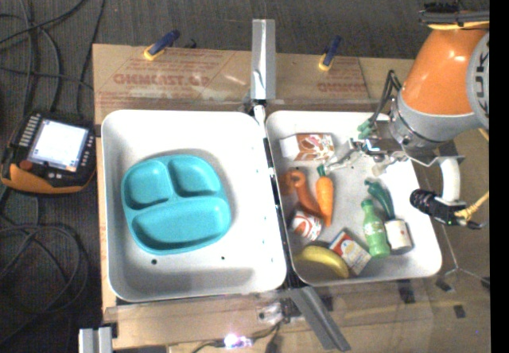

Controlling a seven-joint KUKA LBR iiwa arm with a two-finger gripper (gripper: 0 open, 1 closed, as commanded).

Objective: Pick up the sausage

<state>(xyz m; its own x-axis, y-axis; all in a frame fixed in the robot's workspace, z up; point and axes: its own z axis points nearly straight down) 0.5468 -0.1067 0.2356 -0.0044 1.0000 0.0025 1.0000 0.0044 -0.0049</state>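
Your arm reaches in from the right, and the end effector (358, 154) hangs over the upper middle of the right bin (429, 264). Whether it is open or closed you cannot tell from this slant; nothing shows held in it.

The sausage (301, 190), the reddish-brown curved piece, lies in the left part of that bin, near the wall shared with the left bin (111, 184). It sits just beside the carrot (324, 194) on its right, close enough that they look to be touching, and a red-and-white can (305, 225) lies just below it. A small printed packet (315, 145) lies above.

By my reading, this is the approach step: the tool is near the sausage but not yet over it, and no grasp has begun. Your next move calls for shifting left and down in the view until the tool is centred on the sausage, then descending. The carrot is the worry: a close alongside it could catch both or nudge the sausage away.

The blue divided plate (176, 200) in the left bin plays no part.
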